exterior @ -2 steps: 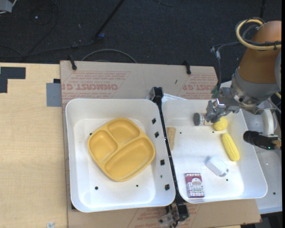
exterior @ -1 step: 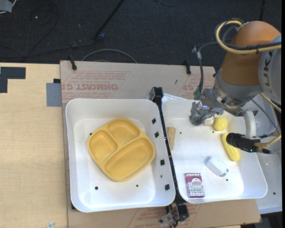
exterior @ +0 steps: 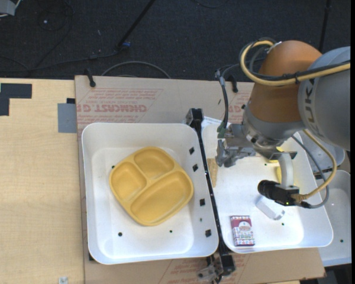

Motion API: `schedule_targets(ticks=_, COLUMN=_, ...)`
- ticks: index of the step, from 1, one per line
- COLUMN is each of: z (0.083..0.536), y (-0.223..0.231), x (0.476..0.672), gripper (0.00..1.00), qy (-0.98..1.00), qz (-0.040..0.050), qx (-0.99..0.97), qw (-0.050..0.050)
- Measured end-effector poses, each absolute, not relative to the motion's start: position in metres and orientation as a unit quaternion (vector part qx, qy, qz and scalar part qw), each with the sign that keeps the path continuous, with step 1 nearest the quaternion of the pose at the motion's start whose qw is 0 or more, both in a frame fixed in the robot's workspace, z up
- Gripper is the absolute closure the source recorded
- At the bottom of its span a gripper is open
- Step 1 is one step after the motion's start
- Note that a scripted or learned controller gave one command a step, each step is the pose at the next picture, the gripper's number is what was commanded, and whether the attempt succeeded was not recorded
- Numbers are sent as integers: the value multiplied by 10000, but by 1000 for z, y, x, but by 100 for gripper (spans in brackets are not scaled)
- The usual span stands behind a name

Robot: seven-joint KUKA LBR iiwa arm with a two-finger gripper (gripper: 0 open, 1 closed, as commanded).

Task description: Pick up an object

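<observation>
A pale wooden bench [exterior: 29,182] under a dark floor strewn with cables carries a sheet of brown printed cardboard [exterior: 136,102], and on that sit two shallow white plastic bins side by side. The grey arm with its orange band [exterior: 284,78] reaches in from the right over the right-hand bin [exterior: 319,235], and its pincer [exterior: 228,152] hangs low near that bin's upper left corner; whether it is wide or narrow cannot be told, as the wrist hides it. Below and just to the right of the pincer, near the bin's front edge, lies a small flat red and white card box [exterior: 242,230]. Well to the pincer's left, in the left-hand bin [exterior: 100,235], rests a yellow plastic divided tray with three compartments [exterior: 151,185].
</observation>
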State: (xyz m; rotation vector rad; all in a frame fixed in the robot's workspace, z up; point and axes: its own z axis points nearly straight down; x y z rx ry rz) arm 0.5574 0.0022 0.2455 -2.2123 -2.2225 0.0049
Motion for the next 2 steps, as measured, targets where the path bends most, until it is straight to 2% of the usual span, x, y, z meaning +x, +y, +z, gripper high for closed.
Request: schedule_targets(ticks=2, z=218, y=106, x=529, gripper=100, qy=-7090, qz=19, qx=-7052, qw=26)
